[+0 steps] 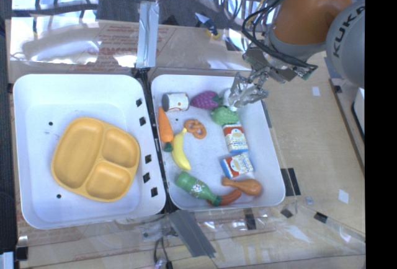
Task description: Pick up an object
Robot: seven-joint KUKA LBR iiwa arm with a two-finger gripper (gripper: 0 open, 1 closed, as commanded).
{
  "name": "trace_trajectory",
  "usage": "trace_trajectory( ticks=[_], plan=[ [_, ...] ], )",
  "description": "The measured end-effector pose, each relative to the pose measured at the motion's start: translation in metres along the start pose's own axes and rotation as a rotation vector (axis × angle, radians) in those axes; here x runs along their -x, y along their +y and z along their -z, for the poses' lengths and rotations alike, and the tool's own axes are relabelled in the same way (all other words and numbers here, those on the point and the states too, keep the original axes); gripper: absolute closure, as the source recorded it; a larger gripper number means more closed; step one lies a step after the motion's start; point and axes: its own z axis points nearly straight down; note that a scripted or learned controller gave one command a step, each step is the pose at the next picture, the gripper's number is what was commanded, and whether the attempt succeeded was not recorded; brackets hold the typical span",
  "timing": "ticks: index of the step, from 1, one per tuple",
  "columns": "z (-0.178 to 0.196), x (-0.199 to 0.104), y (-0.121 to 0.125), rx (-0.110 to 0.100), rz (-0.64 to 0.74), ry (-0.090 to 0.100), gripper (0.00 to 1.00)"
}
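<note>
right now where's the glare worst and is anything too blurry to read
Camera view: strongest glare on the shiny strip behind the left bin, with more on the clear sheet at the bench front; the gripper looks soft over the green toy, and the carton labels are unreadable.

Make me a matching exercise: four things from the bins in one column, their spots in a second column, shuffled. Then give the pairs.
Things:
1. tray
2. carrot
3. bottle
4. tool

Places:
A. right bin's near edge
B. over the right bin's far right corner
C. left bin
D. along the right bin's left wall

Pairs: 1-C, 2-D, 3-A, 4-B
</note>
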Motion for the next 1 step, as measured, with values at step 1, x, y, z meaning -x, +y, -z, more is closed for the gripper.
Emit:
trace_trajectory(
  ticks=[1],
  plan=[
    [-0.0070, 0.0003, 0.0001, 0.001, 0.145, 0.001, 1.00]
  ],
)
